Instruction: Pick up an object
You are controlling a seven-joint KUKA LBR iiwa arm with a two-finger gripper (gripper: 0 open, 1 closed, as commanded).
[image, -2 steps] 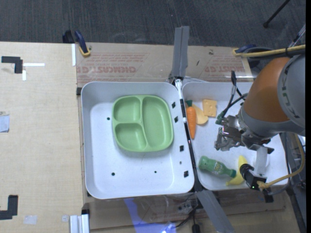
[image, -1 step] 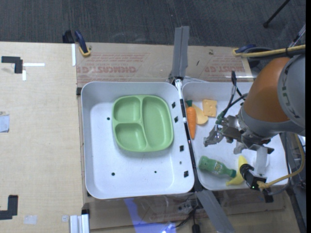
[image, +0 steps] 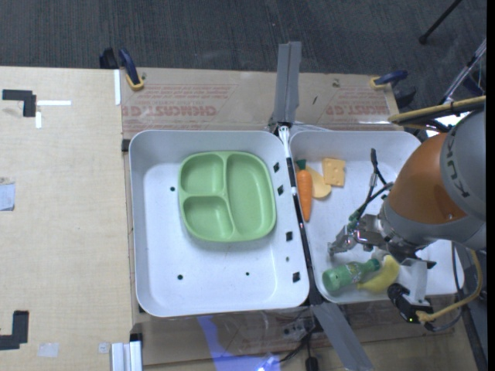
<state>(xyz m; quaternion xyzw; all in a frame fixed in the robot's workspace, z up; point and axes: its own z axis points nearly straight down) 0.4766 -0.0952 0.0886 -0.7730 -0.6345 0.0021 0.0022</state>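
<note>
camera view: right bin (image: 352, 140): carrot (image: 305, 192) and cheese wedge (image: 333, 171) at far left; green bottle (image: 347, 275) and banana (image: 381, 276) at near edge. gripper (image: 342, 243) just above bottle, finger spread indiscernible. left bin (image: 155, 230): green divided plate (image: 227, 196).

This is a robotics lab, set up for testing. A plywood bench (image: 62, 230) carries two white bins (image: 155, 284) fastened side by side, with clamps (image: 130, 69) (blue-handled) gripping its far edge. Black marker shapes (image: 22, 103) are stuck to the wood, and dark carpet (image: 193, 14) lies beyond, with a stand's leg (image: 456, 10).
</note>
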